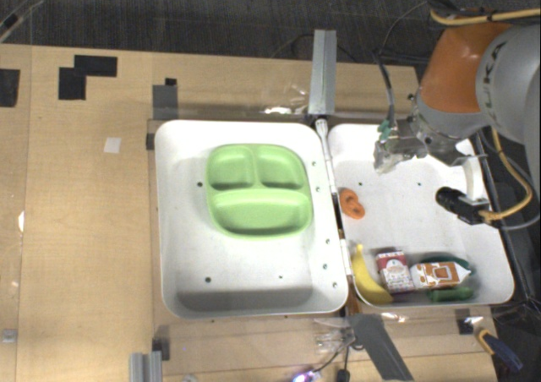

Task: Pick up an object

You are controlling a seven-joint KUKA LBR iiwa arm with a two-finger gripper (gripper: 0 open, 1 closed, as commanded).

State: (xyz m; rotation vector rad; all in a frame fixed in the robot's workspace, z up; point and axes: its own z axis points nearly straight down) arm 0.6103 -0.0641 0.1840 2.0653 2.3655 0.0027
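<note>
In the right bin [423, 194] an orange ring-shaped piece [351, 205] lies near the left wall. Along the front wall sit a yellow banana [365, 277], a small red-and-white carton [395, 273], a brown-and-white carton [438, 272] and a green item [448, 293] under it. My gripper [390, 150] hangs over the far part of the right bin, above and to the right of the orange piece, with nothing visible between its fingers.
The left bin [182, 228] holds a green divided plate [257, 188]. A metal divider post [323, 72] stands behind the gap between the bins. A black cable end [456, 203] hangs over the right bin's right side.
</note>
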